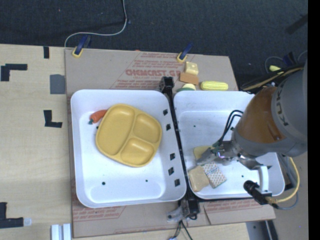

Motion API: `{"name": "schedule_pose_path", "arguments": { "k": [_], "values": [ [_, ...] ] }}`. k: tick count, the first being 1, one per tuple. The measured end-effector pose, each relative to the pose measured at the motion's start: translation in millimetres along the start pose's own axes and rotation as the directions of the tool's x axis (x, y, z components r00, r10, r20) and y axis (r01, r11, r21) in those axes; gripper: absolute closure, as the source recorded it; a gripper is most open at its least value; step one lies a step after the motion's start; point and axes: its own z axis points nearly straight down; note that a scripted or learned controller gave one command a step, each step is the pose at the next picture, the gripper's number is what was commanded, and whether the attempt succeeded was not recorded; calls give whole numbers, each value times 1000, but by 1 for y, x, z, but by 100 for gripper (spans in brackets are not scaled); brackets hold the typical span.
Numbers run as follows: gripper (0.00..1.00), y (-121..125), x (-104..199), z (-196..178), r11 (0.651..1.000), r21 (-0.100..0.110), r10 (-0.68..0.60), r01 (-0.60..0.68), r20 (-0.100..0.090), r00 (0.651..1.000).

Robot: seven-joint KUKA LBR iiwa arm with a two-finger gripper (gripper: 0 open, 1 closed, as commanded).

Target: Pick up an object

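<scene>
We take the target to be the small cluster in the right white bin [200,109]: a tan, flat, bread-like slab [198,178] lying against the bin's near-left corner, a little speckled white square [215,175] touching the slab's right edge, and a pale yellow wedge [202,152] just behind the slab. We judge they sit there because the loose pieces have gathered toward that corner, which keeps them close together and makes a clean single pick awkward. The gripper [220,151] hangs just behind the speckled square and beside the wedge, low over the cluster; we cannot tell whether it is spread or closed (the wrist and orange band hide it), and nothing shows held in it. Farther from the slab, across the divider, the left white bin [80,149] holds a yellow three-compartment plastic plate [129,134] with an orange carrot-like piece [98,115] tucked at its far-left edge. Beyond the right bin's far wall, on the cardboard, rest a tan block [190,74] and a yellow corn-like toy [214,86].
</scene>
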Motion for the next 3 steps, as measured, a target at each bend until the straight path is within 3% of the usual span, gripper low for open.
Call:
{"name": "schedule_pose_path", "arguments": {
  "k": [1, 2, 3],
  "values": [
    [0, -9, 25, 0, 1000, -1, -2, 2, 2, 1000],
    [0, 35, 18, 1, 1000, 3, -3, 3, -2, 1000],
    [100, 34, 18, -9, 1000, 2, -2, 2, -1, 1000]
  ]
}}
